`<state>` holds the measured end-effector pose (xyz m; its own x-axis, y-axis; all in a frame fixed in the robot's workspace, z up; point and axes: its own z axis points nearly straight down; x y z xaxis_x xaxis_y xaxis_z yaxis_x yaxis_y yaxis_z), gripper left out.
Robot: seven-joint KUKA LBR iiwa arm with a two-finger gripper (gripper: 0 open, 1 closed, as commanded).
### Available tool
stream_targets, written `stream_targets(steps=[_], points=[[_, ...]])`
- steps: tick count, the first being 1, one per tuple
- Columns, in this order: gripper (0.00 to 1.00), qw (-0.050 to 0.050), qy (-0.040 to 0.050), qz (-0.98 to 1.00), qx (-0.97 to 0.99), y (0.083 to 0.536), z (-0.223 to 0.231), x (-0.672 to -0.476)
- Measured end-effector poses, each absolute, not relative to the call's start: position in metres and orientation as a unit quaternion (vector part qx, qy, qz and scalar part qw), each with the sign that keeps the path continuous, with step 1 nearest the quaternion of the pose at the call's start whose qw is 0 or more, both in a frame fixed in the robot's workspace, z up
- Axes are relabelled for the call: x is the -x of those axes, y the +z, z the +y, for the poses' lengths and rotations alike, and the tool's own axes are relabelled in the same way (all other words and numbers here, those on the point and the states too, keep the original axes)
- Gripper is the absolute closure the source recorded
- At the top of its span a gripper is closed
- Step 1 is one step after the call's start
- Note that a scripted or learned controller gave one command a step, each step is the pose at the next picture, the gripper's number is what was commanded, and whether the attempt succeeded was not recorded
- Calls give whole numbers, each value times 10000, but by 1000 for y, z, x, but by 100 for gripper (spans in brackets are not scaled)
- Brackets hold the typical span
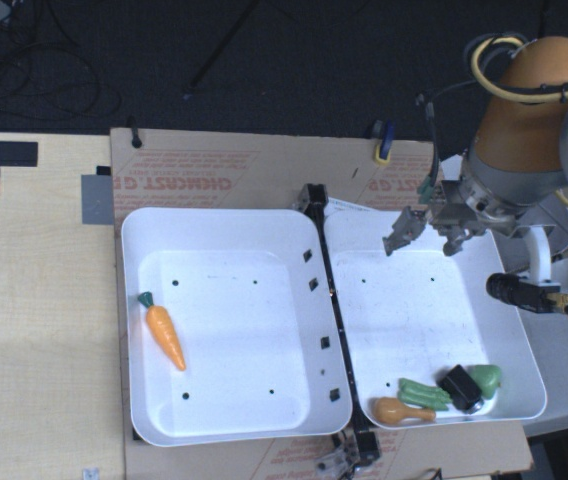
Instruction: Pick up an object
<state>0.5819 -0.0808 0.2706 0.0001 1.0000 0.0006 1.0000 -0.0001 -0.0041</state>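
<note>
Crowded into the right bin's [524,298] near corner lie a tan gourd [401,411], green pod [424,394] and black block [461,387]. Above the far rim the gripper [426,235] hangs with jaws spread, holding nothing, likely poised before choosing. 1 carrot [165,335] lies in the left bin [224,233].

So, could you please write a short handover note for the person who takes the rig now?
Gripper: open, holding nothing, above the far edge of the right bin.
Things: orange carrot lies at the left side of the left bin. In the near right corner of the right bin, bunched together: green vegetable, black object, another green item and an orange-tan piece.
Done: nothing picked up yet.
Left: choose one object, come down, grasp and lift it.
</note>
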Motion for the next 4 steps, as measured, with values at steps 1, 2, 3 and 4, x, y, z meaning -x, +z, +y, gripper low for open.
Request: stream_targets(steps=[1,2,3,4], points=[[0,13,9,-7086,7056,223,-37,-627],[0,21,22,-7081,7061,185,-32,-644],[0,-24,-27,-7081,7061,282,-17,-645],[0,-46,-62,-7096,7045,460,44,-627]])
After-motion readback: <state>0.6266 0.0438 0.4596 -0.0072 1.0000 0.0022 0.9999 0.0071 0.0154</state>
